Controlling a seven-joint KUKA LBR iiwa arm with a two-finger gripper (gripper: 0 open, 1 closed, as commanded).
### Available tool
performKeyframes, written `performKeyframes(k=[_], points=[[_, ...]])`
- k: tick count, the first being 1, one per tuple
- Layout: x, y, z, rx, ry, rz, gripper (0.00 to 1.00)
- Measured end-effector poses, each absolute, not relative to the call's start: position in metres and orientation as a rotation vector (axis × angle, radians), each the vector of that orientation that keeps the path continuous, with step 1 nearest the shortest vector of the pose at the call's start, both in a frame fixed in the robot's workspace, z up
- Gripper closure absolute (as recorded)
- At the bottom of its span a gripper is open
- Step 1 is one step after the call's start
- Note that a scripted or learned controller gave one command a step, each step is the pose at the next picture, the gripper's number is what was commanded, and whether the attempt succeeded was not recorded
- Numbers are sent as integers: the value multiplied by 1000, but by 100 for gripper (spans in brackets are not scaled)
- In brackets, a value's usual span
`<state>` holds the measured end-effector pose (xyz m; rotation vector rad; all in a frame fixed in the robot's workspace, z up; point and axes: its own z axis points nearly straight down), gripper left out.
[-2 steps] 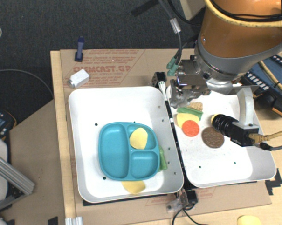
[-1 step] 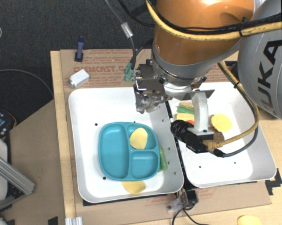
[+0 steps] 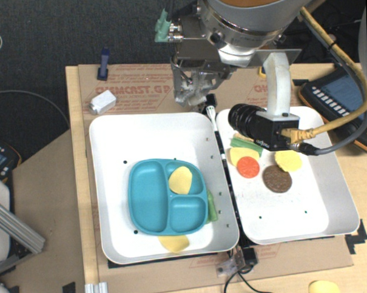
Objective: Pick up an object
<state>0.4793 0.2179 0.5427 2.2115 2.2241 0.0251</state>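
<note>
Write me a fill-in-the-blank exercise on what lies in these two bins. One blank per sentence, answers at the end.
1. The blue divided tray sits in the ____ bin as the camera sees it.
2. The yellow piece on that tray lies in its upper ____ compartment.
3. In the other bin, the brown disc lies to the ____ of the red disc in the picture.
4. The red disc's colour is ____.

Missing words: left; right; right; red
</note>
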Motion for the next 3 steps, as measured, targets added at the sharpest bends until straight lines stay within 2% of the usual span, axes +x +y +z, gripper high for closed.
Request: performKeyframes(k=[1,3], points=[[479,217,546,2215,2225,6,100],[480,219,567,2209,2227,15,100]])
